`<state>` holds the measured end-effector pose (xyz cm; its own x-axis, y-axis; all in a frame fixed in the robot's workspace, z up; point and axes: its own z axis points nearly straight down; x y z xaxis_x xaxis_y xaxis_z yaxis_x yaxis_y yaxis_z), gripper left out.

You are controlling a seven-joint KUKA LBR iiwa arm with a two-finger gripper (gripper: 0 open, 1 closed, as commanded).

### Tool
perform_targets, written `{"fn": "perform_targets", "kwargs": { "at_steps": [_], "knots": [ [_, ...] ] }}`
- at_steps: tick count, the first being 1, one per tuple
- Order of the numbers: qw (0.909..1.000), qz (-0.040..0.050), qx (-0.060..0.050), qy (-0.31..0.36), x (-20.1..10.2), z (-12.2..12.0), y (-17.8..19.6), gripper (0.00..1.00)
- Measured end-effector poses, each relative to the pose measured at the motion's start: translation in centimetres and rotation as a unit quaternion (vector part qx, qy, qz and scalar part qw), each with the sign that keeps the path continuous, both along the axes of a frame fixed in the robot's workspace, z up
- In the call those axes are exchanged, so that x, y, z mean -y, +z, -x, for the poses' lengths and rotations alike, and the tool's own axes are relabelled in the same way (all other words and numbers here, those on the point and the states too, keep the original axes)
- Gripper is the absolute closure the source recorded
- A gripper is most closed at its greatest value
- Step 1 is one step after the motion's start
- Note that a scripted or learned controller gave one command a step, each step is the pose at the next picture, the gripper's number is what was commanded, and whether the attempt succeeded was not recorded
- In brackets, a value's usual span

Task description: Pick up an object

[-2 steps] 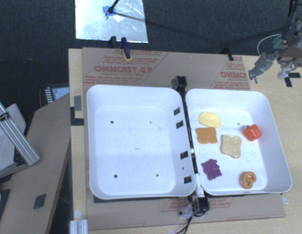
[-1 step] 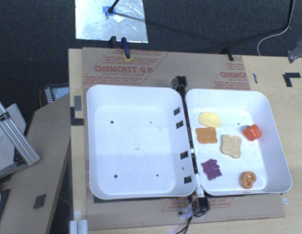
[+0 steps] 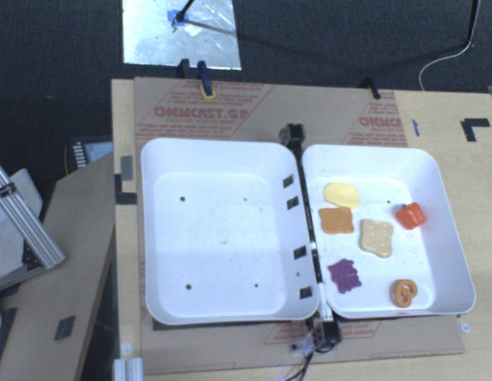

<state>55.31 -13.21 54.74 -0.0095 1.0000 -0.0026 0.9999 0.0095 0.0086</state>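
Note:
The right bin (image 3: 436, 173) holds several small food-shaped items. A pale yellow oval piece (image 3: 341, 194) lies near its left wall, with an orange slab (image 3: 336, 221) just below it. A beige bread-like piece (image 3: 377, 238) sits in the middle. A red pepper-like item (image 3: 410, 215) rests toward the right. A purple cluster (image 3: 344, 275) lies at the front left and a brown pretzel (image 3: 403, 293) at the front.
The left bin (image 3: 159, 165) stands beside the right one, joined by a black hinge strip (image 3: 305, 228). Both rest on a cardboard sheet (image 3: 230, 105) on the bench. A silver plate (image 3: 181, 21) lies beyond the bench, and metal framing (image 3: 24, 221) stands at the left.

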Motion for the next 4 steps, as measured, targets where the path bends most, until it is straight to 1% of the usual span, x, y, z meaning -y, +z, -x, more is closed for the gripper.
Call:
{"fn": "perform_targets", "kwargs": {
  "at_steps": [1, 2, 3, 4],
  "knots": [
    [1.0000, -0.0024, -0.004, 0.001, -7.3, 4.5, -1.3, 1.00],
    [1.0000, -0.0025, -0.006, 0.002, -16.4, 4.4, -7.2, 1.00],
    [1.0000, -0.0029, -0.003, 0.002, -25.1, 6.8, -6.5, 1.00],
    [1.0000, -0.0032, -0.001, 0.000, -30.3, 6.7, -2.0, 1.00]
  ]
}}
